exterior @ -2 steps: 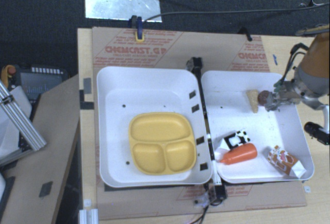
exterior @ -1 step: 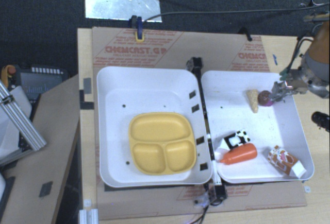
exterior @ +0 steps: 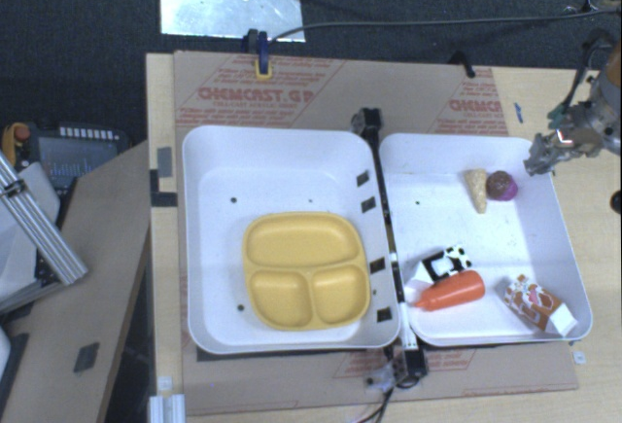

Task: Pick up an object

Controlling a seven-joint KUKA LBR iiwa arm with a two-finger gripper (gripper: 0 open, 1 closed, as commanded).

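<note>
A single fixed camera looks down at a slant from above the counter (exterior: 321, 71), far enough back to take in both white bins side by side, the left bin (exterior: 209, 168) and the right bin (exterior: 428, 168), plus dark floor (exterior: 78, 3) beyond the far edge.

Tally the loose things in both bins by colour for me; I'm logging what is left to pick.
Yellow: 1, the divided plate in the left bin
Orange: 1, the carrot
Black and white: 1, the small toy
Cream: 1, the cone
Purple: 1, the ball
Brown and white: 1, the packet
Total: 6
</note>
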